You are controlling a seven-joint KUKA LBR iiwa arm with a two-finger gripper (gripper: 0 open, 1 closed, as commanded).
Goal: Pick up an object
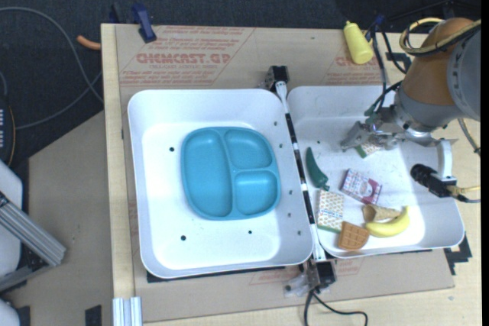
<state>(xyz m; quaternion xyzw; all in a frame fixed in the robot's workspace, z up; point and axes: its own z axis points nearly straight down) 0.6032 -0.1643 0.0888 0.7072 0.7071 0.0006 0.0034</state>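
My gripper (365, 138) hangs low over the upper middle of the right bin (328, 107), below the arm's orange band (439, 61). A small pale object (372, 148) lies right under it; whether it is held is unclear. Lower in this bin lie a green pod-shaped piece (315, 169), a purple and pink packet (360, 185), a checkered packet (330, 208), a tan waffle-like piece (352, 236) and a yellow banana (389, 222).
The left bin (153, 164) holds a blue divided plate (229, 172). A yellow bottle-shaped item (357, 42) and a blue clamp (142, 22) rest on the bench behind the bins. A black part of the arm (429, 179) sticks out over the right bin's right side.
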